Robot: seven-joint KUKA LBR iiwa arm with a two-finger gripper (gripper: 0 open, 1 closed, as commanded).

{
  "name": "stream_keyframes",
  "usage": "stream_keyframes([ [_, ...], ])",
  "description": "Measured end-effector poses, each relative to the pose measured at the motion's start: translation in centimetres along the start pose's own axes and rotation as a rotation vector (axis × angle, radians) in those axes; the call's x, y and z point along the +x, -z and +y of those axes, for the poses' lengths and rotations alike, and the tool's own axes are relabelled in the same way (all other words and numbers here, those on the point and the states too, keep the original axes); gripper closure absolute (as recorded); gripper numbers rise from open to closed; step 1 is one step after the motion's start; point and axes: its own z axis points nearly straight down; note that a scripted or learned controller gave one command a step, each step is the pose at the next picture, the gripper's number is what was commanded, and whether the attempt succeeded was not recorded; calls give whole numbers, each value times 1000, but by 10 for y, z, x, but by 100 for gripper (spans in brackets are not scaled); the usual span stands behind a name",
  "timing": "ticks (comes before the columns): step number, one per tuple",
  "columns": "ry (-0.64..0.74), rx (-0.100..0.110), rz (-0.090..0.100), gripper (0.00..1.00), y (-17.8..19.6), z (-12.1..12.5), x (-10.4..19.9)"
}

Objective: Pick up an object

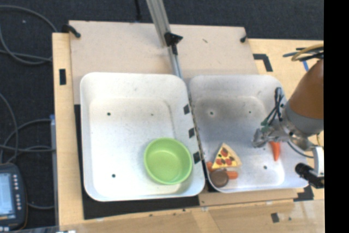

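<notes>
Here, gripper (264, 138) low in right bin (240, 87), near its right wall, under grey arm (308, 98) with orange band. Fingers too small and dark to read; cannot tell whether apart or together. Just beside, to the right: orange carrot (276, 150), lying on bin floor, nothing visibly clamping it. Further left, at front edge: pizza slice (225, 156), brown round piece (220, 177) touching below it. Across in left bin (109, 95): green bowl (168, 160), upright, front right corner.
</notes>
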Motion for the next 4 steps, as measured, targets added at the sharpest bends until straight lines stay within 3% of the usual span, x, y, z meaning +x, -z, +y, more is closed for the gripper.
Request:
stream_keyframes([
  [2,11,-4,-1,100,120,10,8],
  [3,11,2,1,100,130,11,7],
  [4,14,0,1,100,137,23,55],
])
